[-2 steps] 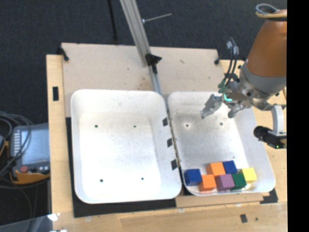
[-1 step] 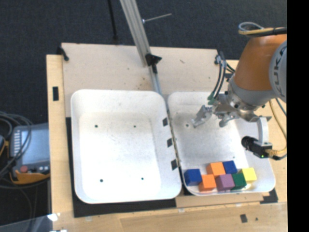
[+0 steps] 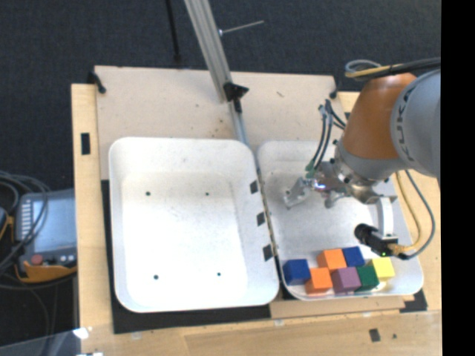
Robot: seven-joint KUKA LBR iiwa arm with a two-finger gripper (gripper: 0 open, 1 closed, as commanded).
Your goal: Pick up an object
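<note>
The arm (image 3: 393, 124) is being extended in from the right side of the bench (image 3: 85, 199), its orange band lying above the far right part of the right-hand bin (image 3: 278, 158). The gripper (image 3: 297, 193) is being held over the middle of that bin, toward its left wall, pointing left. Nothing is being seen between its fingers; whether they are apart or together cannot be told from this slant.

The coloured blocks are being kept in a tight cluster along the near edge of the right-hand bin, toward its near right corner. A blue block (image 3: 296, 271) is lying at the left end of the cluster, with an orange block (image 3: 320, 279) just beside it and a purple block (image 3: 345, 279) next along. A second orange block (image 3: 333, 259) and a second blue block (image 3: 353, 256) are sitting behind these, touching them. A green block (image 3: 367, 276) and a yellow block (image 3: 384, 267) are closing the right end. The gripper is being held well apart from all of them.

The left-hand bin (image 3: 122, 162) is lying beside the right one, their walls touching.
</note>
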